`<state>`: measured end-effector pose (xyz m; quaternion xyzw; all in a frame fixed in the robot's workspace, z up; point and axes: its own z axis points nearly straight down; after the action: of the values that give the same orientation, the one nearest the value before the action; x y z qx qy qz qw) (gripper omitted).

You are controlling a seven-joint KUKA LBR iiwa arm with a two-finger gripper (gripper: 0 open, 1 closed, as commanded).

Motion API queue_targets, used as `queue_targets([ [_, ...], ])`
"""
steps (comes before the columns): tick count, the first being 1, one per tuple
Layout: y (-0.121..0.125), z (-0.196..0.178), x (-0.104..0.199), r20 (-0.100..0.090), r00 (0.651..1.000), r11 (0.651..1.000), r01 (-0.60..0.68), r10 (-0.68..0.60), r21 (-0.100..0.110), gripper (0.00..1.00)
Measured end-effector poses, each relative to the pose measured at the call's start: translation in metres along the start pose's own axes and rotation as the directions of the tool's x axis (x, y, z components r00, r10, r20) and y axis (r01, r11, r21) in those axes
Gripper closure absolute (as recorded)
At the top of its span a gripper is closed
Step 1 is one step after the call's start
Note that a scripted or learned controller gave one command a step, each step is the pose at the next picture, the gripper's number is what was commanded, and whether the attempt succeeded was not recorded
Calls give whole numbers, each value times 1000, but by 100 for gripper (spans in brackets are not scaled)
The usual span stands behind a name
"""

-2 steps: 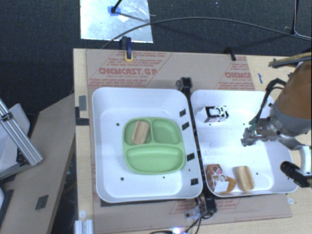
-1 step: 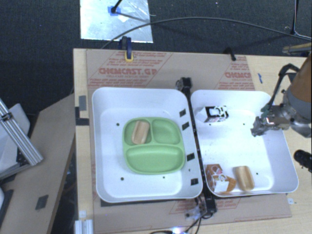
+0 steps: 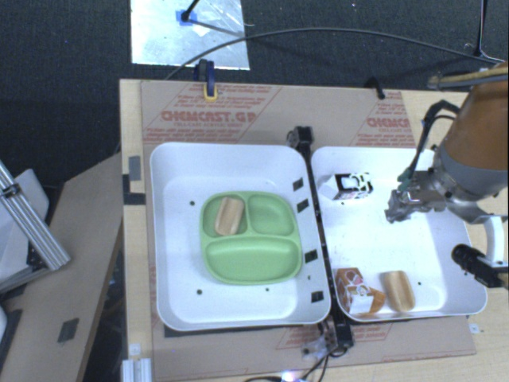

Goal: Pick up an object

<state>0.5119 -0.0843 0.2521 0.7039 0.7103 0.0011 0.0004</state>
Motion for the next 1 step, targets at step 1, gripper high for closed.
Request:
queue_targets([
  [1,8,10,62,-1,1000,1000,2,-2,1,100],
])
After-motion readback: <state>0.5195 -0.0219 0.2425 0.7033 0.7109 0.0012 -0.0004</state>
